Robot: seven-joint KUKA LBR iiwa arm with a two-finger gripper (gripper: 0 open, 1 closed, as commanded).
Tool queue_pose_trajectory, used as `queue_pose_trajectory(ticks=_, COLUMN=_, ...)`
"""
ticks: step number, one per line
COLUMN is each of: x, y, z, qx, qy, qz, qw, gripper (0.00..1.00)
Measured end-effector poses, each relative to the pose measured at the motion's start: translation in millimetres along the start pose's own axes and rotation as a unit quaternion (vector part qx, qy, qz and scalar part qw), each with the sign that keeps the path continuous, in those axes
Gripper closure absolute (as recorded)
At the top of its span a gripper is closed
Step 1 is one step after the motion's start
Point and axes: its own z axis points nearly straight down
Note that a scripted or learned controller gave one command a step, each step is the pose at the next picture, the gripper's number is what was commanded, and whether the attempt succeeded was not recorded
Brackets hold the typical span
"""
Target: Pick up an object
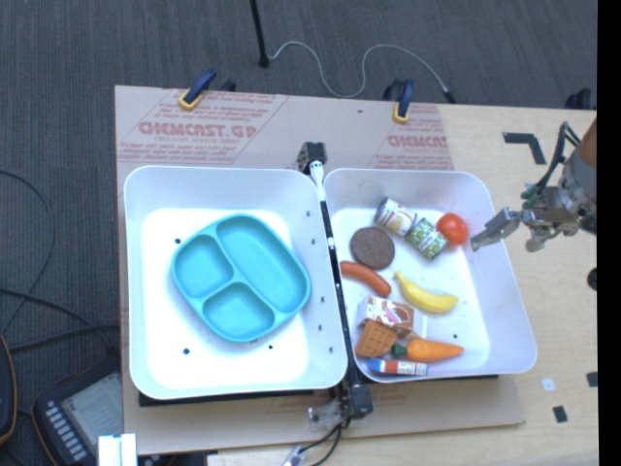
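The gripper point(514, 223) hangs open and holds nothing. It is just getting ready to grab. The red tomato point(452, 227) sits close beside it, so it must reach down.

Arm point(582, 178) — cut off at right.

One fixed camera looks down on the bench point(194, 129) from above at a slant, far enough off to take in both bins point(136, 289) side by side and dark floor beyond; the end effector point(519, 223) enters at the right edge of its frame.
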Motion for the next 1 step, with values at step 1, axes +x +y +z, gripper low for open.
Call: queue_pose_trajectory(ticks=1, x=40.3, y=46.2, z=155.7, qx=-0.002, qy=0.0, qz=-0.001, qw=1.0, gripper=0.0)
